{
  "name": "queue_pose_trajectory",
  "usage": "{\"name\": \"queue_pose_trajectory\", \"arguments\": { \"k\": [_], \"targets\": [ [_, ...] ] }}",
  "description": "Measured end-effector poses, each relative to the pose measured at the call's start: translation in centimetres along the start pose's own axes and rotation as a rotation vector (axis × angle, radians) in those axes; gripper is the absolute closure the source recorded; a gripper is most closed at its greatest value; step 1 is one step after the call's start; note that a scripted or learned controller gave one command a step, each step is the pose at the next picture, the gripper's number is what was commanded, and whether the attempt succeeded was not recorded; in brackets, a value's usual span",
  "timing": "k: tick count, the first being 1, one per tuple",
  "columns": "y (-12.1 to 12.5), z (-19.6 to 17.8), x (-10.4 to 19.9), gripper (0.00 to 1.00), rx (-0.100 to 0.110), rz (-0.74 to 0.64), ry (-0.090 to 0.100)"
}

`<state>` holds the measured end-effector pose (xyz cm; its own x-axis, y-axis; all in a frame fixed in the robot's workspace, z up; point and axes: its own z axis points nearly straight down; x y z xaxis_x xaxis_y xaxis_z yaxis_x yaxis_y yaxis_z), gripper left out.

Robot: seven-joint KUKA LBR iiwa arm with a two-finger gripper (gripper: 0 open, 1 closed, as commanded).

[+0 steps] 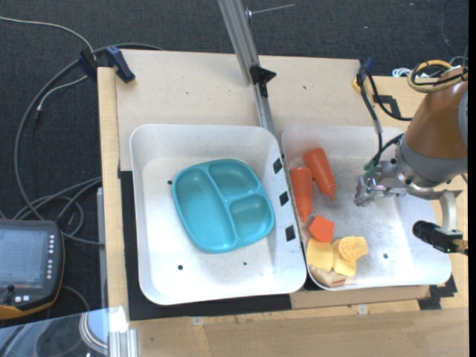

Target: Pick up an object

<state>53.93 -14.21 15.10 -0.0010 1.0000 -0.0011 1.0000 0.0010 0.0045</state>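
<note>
Bins [149, 199] white, faintly speckled. Plate [222, 204] turquoise, plain. Two carrots [320, 171] orange-red. Block [321, 229] orange. Cheese pieces [349, 250] pale yellow. Surface [186, 88] light tan; floor [59, 147] dark grey. Arm [439, 125] orange band, grey wrist. Clamp [119, 62] blue.
</note>
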Motion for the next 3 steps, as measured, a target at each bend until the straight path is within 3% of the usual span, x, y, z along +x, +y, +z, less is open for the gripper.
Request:
{"name": "queue_pose_trajectory", "arguments": {
  "k": [2,3],
  "targets": [
    [1.3,-11.0,0.6,1.0,-0.004,-0.001,-0.001],
    [1.4,-13.1,0.6,1.0,0.0,-0.001,0.0]
  ]
}}
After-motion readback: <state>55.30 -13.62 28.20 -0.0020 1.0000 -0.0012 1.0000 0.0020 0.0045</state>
